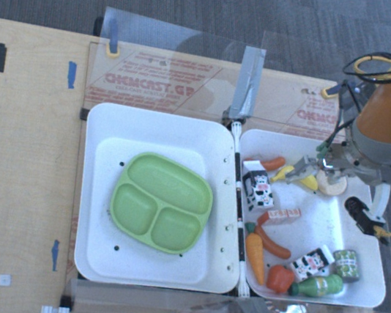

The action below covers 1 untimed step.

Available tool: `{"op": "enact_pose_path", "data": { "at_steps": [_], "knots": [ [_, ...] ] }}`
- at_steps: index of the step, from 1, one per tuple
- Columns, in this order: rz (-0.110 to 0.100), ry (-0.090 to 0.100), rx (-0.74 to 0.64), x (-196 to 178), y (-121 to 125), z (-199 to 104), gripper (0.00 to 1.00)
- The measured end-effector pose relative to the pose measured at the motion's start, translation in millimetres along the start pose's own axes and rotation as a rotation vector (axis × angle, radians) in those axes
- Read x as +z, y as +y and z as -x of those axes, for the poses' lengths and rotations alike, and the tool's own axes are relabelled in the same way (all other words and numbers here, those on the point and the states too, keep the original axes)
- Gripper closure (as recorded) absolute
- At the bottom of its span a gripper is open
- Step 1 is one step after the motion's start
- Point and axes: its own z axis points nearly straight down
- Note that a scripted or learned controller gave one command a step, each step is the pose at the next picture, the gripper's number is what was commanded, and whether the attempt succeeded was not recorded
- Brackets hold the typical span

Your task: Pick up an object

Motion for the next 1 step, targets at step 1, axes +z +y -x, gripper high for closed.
{"op": "enact_pose_path", "data": {
  "at_steps": [1],
  "knots": [
    [0.014, -0.003, 0.012, 31.3, 2.9, 16.6, 0.00]
  ]
}}
